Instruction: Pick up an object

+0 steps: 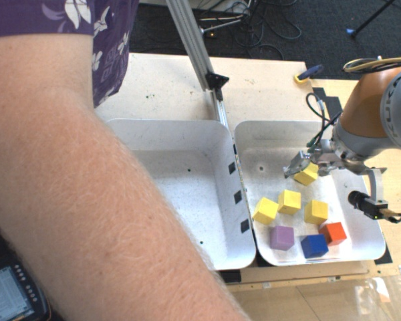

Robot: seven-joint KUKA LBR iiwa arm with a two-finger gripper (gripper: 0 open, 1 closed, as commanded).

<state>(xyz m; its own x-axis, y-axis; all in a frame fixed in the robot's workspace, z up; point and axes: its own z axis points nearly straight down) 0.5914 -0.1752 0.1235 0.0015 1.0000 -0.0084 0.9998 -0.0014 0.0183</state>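
Note:
My gripper [303, 168] hangs over the middle of the right bin [275, 130], reaching in from the right. Its fingers are shut on a tilted yellow cube [308, 175], which sits at the fingertips a little above the bin floor. Below it on the bin floor lie three more yellow cubes [266, 210] [290, 201] [316, 212]. A purple cube [282, 237], a blue cube [314, 245] and an orange cube [334, 233] rest along the near edge.
A person's bare forearm [87, 179] crosses the left of the view and hides much of the left bin [180, 172]. A slanted metal pole [194, 39] ends at the divide between the bins. Cables hang beside the wrist [364, 202].

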